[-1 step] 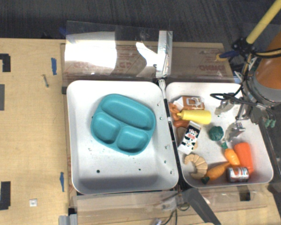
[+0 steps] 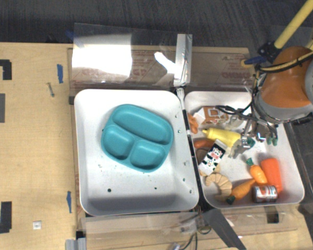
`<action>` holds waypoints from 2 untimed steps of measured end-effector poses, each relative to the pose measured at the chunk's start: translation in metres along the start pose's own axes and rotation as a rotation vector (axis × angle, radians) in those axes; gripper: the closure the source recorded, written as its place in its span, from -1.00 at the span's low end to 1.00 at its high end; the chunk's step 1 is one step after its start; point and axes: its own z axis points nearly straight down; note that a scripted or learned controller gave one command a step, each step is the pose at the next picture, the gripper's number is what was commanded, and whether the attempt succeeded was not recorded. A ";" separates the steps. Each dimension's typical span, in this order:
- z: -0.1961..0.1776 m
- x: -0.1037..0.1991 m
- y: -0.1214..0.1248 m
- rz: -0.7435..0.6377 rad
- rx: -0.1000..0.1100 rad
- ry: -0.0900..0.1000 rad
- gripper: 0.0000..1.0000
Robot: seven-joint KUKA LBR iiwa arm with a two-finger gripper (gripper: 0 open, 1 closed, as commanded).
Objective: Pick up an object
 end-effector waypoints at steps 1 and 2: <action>0.022 0.051 -0.011 -0.090 0.000 0.000 -1.00; 0.020 0.094 0.006 -0.585 0.004 -0.017 -1.00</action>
